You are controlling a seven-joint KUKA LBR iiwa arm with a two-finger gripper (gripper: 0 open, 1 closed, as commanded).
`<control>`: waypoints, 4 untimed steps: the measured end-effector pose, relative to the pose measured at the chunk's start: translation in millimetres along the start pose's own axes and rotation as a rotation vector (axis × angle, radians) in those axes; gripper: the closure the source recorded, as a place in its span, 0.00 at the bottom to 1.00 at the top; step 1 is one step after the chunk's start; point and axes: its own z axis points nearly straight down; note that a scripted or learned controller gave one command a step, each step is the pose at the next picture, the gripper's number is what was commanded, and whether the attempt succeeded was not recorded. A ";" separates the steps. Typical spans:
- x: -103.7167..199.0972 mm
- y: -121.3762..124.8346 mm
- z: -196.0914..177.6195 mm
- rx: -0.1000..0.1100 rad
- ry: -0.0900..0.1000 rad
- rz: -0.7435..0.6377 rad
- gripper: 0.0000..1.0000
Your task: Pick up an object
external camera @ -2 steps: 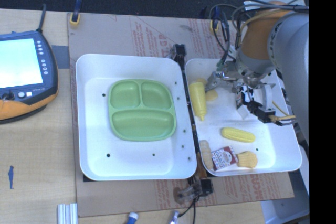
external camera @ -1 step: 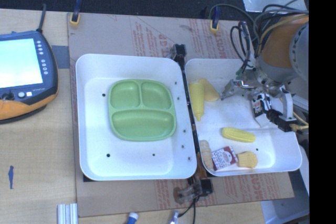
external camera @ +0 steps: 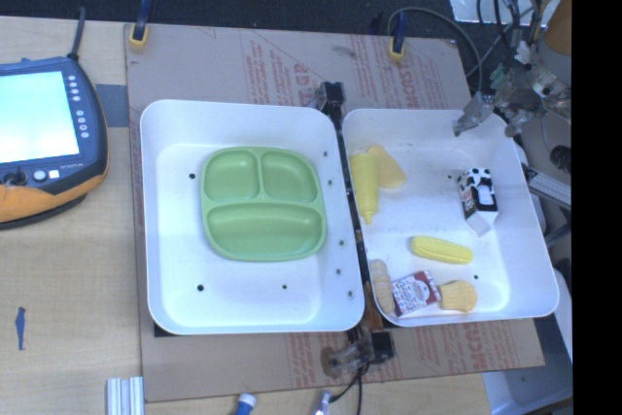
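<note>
Left bin: one green divided plate, lying flat at centre.
Right bin: yellow banana against the left wall; black-and-white carton at right; corn cob below centre; red-labelled packet and small yellow piece along the lower edge.
Gripper: upper right of frame, over the right bin's top corner (possibly touching the rim), gripping nothing visible; whether open or closed cannot be told.
Far left: tablet pendant

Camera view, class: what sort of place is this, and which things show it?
Probably a robotics lab test bench: two white bins clamped on cardboard, a teach pendant on the left, and toy food such as a corn cob laid out for the arm's hand.
</note>
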 end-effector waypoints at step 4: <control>0.7 -31.1 87.8 0.004 -0.001 -0.005 0.00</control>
